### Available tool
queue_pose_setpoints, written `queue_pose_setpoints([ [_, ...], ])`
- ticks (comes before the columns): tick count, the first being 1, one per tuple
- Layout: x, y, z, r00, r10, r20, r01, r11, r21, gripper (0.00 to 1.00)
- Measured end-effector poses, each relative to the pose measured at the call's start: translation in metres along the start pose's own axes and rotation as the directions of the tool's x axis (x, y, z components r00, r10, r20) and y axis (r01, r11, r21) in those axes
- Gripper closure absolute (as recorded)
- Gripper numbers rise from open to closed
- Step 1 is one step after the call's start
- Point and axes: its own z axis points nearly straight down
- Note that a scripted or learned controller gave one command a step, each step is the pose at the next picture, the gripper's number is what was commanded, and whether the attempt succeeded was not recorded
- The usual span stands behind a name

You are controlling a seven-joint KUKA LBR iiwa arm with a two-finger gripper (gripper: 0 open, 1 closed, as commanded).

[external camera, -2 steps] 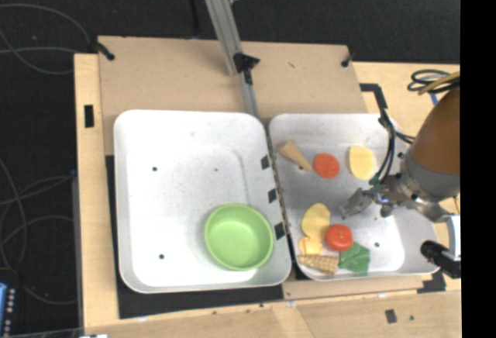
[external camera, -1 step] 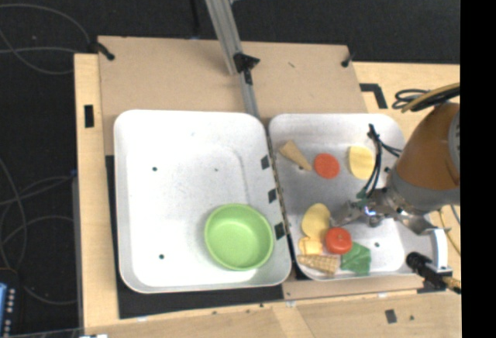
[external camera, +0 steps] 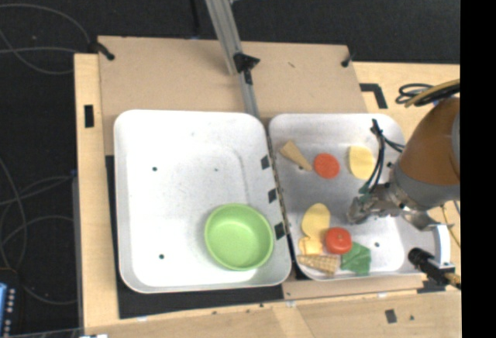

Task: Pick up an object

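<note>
The right bin (external camera: 341, 127) holds several small toys: a tan wedge (external camera: 295, 156), an orange-red round piece (external camera: 326, 166), a pale yellow piece (external camera: 360, 161), a yellow piece (external camera: 315, 219), a red tomato-like piece (external camera: 338, 239), a green piece (external camera: 356, 260) and a waffle-patterned cone (external camera: 318, 263). My gripper (external camera: 361, 208) hangs low over the right bin's middle, just right of the yellow piece and above the red one. Its fingertips are dark and small against the bin floor. Nothing shows between them.
A green bowl (external camera: 239, 236) sits in the left bin (external camera: 170, 174) near its front right corner. A metal pole (external camera: 221, 11) slants up from behind the bins. The arm's orange band (external camera: 434, 146) fills the right side above the right bin.
</note>
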Motion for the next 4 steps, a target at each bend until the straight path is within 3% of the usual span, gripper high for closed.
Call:
queue_pose_setpoints([
  [2, 0.009, -0.002, -0.106, 1.000, -0.012, 0.003, 0.012, 1.000, -0.004, 1.00],
  [3, 0.009, -0.001, -0.120, 1.000, -0.014, 0.001, 0.014, 1.000, 0.002, 1.00],
  [4, 0.056, 0.014, -0.111, 1.000, -0.014, 0.000, 0.014, 1.000, 0.005, 1.00],
])
